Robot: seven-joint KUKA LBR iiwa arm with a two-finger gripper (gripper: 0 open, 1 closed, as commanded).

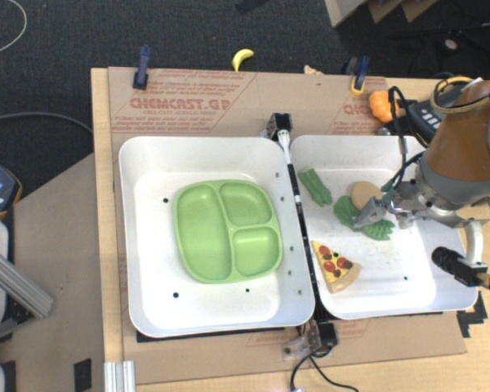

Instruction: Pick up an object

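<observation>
The robot's claw reaches into the right bin from the right, fingers spread slightly, low over a leafy green toy just beneath its tips. A green pickle lies up-left of the claw, long axis running upper-left to lower-right. A pizza slice sits below-left, tip pointing up-left.

The arm comes in from the right, orange band up top and grey wrist angled down and to the left. The hand sits low, pointing left, and I honestly can't tell its state from here.
</observation>
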